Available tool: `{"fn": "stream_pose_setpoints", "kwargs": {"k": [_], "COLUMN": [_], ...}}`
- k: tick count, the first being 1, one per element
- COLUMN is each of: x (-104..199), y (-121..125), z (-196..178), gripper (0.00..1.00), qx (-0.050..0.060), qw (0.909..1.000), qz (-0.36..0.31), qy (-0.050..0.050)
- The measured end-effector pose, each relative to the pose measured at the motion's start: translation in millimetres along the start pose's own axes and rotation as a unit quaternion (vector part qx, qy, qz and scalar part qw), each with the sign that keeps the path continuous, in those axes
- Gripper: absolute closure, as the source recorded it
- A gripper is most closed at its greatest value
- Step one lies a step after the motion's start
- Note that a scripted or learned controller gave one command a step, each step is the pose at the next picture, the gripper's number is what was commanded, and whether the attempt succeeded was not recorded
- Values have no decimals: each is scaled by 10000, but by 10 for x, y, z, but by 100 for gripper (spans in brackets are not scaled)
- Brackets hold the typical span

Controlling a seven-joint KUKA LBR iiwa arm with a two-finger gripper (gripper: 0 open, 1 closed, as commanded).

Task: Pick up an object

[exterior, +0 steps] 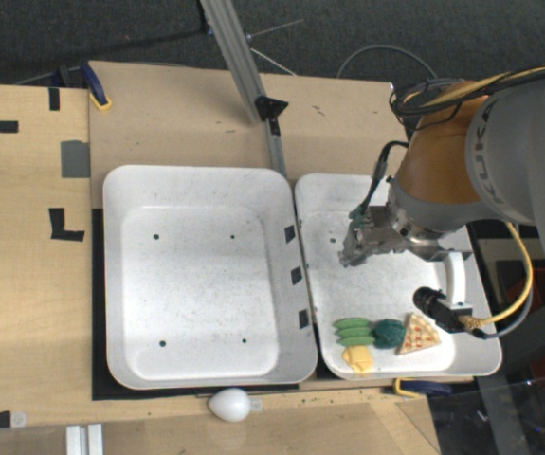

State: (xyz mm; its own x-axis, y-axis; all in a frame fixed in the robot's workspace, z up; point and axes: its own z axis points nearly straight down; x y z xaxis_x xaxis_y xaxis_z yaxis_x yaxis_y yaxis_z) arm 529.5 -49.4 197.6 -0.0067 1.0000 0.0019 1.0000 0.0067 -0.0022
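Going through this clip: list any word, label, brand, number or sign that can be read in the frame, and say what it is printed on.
"KU": dark letters running down the grey arm beside its orange band, cut off past these two letters.
The black tape marks on the bench are plain shapes, not text.
Nothing readable on the bins, the toy food or the end effector.

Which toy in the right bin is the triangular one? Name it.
The pizza slice, orange with a pale crust, at the right end of the cluster. The green, dark green and yellow toys are rounded.
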Motion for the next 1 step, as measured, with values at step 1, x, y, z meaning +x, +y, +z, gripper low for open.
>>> {"fn": "stream_pose_setpoints", "kwargs": {"k": [1], "x": [430], "y": [88], "z": [-32], "gripper": [100], "qx": [-2], "qw": [10000], "qz": [2], "qy": [-2]}}
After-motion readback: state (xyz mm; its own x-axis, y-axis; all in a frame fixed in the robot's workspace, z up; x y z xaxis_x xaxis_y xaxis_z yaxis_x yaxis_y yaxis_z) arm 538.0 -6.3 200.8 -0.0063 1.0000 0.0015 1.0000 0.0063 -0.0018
